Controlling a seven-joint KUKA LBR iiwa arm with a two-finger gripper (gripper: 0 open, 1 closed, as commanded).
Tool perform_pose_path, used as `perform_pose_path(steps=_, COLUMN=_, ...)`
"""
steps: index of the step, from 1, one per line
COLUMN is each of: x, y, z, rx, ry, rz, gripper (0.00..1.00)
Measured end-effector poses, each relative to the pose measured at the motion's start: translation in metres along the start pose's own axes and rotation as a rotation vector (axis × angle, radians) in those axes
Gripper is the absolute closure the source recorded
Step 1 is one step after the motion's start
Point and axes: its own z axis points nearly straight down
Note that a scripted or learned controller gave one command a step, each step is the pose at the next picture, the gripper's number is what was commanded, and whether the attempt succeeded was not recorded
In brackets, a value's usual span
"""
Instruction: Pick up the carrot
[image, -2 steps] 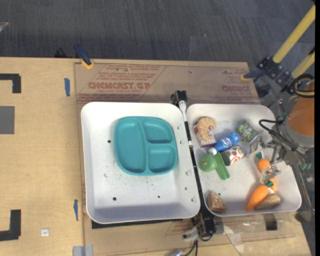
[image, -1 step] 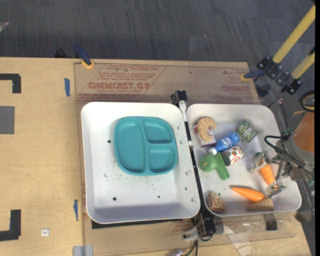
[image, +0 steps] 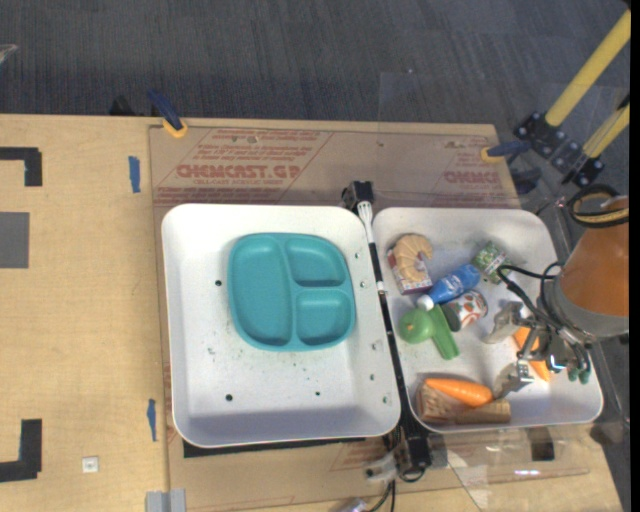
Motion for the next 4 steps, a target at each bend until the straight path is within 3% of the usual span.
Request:
perform_pose_path(steps=1, x=-0.005, y=0.001, z=-0.013, rx=0.001, ry=-0.013, rz=-0.002, gripper=1.00)
perform_pose_path(steps=2, x=-0.004, y=0.001, z=-0.012, rx=0.001, ry=-0.011, rz=-0.002, gripper=0.00)
perform_pose_path(steps=3, x=-0.007, y=0.002, z=-0.024, rx=0.002, ry=-0.020, rz=-0.004, gripper=1.00)
perform_pose_path(steps=4, x=-0.007, y=0.002, z=-0.023, rx=0.001, ry=-0.019, rz=-0.004, gripper=0.00)
